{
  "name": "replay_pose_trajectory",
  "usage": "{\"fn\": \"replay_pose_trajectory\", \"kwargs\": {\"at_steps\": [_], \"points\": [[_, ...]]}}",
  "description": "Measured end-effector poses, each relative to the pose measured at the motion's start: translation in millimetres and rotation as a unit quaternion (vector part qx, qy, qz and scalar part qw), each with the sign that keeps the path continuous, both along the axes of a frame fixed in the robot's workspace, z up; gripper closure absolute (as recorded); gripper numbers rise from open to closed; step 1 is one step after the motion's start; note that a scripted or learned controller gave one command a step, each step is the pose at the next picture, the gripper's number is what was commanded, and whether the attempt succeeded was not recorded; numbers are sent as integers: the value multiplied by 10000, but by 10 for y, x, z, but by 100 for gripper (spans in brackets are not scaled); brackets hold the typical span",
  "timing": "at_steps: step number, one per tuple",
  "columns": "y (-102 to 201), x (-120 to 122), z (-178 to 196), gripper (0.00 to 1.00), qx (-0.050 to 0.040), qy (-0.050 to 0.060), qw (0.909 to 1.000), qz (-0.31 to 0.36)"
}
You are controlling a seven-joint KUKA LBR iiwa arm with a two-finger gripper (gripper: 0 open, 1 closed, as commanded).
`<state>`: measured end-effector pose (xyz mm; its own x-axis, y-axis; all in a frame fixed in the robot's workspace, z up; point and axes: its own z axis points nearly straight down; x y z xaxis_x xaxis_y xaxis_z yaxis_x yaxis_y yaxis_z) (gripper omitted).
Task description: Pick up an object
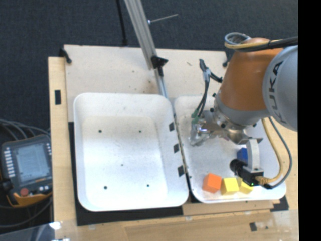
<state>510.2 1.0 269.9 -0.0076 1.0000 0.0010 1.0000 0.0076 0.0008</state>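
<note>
Orange block (212,183) sits at the near edge of the right bin (200,195), yellow block (230,186) touching it and a blue piece (243,154) just behind, while the gripper (199,133) hovers well apart over bare floor, whether its fingers are spread or closed I cannot tell. Best bet: shift over the orange one, square up, drop straight. Count: one orange, one yellow, one blue, two bins including the left bin (83,104)

I see two white bins, the left bin (125,149) speckled with a few dark dots, on a pale tan desk (100,67). In the right bin (200,185) sit an orange block (212,183), a yellow block (230,186) and a blue object (243,154). The arm (256,84) is orange and grey.
</note>
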Motion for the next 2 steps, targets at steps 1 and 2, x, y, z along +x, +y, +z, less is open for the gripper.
{"fn": "replay_pose_trajectory", "kwargs": {"at_steps": [1, 2], "points": [[502, -53, -137, 100, 0, 8, 10000, -4], [972, -40, -289, 100, -1, 26, 10000, -6]]}}
